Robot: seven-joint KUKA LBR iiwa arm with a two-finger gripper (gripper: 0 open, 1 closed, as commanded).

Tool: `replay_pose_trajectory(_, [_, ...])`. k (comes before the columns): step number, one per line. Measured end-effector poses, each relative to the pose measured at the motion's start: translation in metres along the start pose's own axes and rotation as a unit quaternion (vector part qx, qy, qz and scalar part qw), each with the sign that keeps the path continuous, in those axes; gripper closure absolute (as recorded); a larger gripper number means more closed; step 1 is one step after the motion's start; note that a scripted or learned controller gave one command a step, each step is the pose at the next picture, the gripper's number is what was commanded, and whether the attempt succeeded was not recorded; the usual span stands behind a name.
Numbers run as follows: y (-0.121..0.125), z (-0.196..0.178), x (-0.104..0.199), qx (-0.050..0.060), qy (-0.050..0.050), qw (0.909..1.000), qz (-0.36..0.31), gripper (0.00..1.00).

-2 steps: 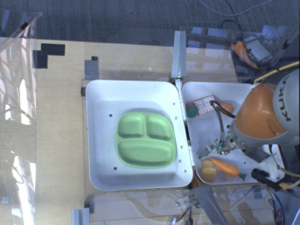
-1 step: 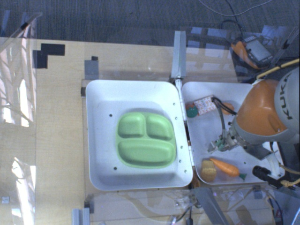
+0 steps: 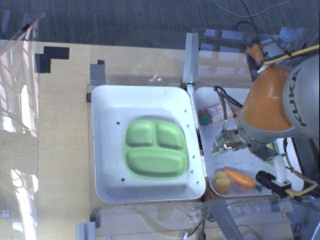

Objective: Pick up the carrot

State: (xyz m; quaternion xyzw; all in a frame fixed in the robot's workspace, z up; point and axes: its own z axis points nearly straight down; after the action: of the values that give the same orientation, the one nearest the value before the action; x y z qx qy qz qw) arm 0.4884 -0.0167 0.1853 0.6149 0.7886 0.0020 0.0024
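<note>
Clearly, our gripper [image 3: 223,143] hangs above the carrot [image 3: 239,178], empty; whether it is spread or together we cannot tell. Descending, we risk nudging the yellow block [image 3: 222,182] touching the carrot's tip, spoiling the grasp.

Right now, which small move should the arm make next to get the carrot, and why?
Probably shift the gripper toward the near edge of the right bin and then lower it. The carrot lies free there beside a tan piece, and the gripper hangs farther back in the bin.

Grey arm [image 3: 295,91] from the right, orange band [image 3: 267,101] above the wrist; gripper [image 3: 223,143] low, angled leftward
</note>
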Motion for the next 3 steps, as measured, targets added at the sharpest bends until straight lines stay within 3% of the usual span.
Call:
replay_pose_trajectory(1, [0.002, 0.0, 0.008, 0.0, 0.0, 1.0, -0.007, 1.0])
replay_pose_trajectory(2, [0.003, -0.005, 0.015, 0.001, 0.0, 0.9975, 0.071, 1.0])
replay_pose_trajectory(3, [0.006, -0.015, 0.015, -0.002, 0.0, 0.9977, 0.068, 1.0])
